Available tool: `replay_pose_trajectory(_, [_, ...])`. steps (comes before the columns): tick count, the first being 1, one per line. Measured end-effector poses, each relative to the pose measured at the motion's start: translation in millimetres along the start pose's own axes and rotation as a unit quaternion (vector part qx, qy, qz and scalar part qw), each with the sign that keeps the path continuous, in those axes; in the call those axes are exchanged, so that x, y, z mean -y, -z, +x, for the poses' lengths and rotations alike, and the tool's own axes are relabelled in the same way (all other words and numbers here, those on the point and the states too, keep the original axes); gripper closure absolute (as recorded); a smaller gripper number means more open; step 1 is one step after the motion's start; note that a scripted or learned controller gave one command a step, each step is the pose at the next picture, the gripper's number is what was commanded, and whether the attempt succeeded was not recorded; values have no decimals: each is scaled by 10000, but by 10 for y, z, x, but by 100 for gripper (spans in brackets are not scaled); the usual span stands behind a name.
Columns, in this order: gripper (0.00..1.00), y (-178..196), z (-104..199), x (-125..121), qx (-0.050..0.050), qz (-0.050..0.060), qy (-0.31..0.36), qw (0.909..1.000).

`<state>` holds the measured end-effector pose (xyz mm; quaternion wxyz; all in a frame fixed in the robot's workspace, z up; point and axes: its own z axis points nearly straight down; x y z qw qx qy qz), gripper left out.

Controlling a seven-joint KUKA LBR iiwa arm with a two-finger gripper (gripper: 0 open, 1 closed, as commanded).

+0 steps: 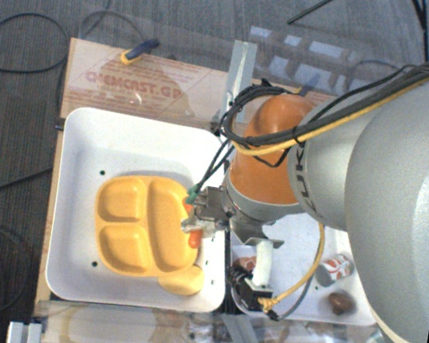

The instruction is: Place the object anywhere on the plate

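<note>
A yellow divided plate (140,223) lies in the left white bin (80,144). My gripper (200,220) hangs over the plate's right rim, close to the wall between the two bins. A small orange-red piece (194,239) shows just below the gripper and a green tip (191,196) just above it, like the two ends of one small carrot-like object. The gripper body hides its middle. A pale yellow lump (181,282) rests against the plate's lower right corner.
The right bin (301,238) holds a red-and-white can (337,267) and a dark brown object (341,303) near its right side. The grey arm and its cables cover most of that bin. A cardboard sheet (139,89) lies behind the left bin.
</note>
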<state>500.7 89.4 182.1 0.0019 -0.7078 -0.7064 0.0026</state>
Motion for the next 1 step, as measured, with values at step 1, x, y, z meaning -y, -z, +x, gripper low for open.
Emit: replay_pose_trajectory(1, [0, 0, -4, -1, 0, -1, -4, 10000])
